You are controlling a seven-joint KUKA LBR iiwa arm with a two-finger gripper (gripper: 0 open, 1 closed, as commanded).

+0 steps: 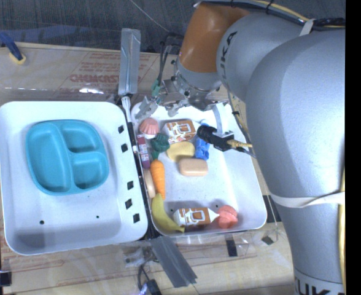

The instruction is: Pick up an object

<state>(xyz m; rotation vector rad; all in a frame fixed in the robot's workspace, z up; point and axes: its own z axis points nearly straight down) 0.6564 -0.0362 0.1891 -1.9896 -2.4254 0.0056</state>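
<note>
Reaching in from the right, the arm (279, 103) places its gripper (162, 100) over the far left corner of the right bin (251, 189). The gripper shows as a cluster of grey metal parts below the orange band (202, 35), and its opening state cannot be determined from this angle. No object is visible in its grasp.

Nearest candidate: a round pink item (148, 126), lying just below the gripper in the view, toward the near side of the bin and against the left wall. It is compact, with no marked long axis.

Next outward: a small printed carton (179, 129) lies just right of the pink item, long axis running left to right. A dark green item (160, 144), a yellow piece (182, 150) and a blue piece (201, 149) crowd just beyond it. A tan block (193, 168) sits near the bin centre.

Along the left wall, a carrot (158, 176) lies with its long axis running near to far, and a banana (162, 216) curves into the near left corner. A second carton (194, 216) and a pink-red item (228, 216) rest beside the near wall.

The left bin (15, 226) holds a blue divided tray (67, 155), well apart from the gripper.

Judgement: the coming move most likely calls for a short descent toward the pink item or the carton, since both lie directly nearward of the tool.
</note>
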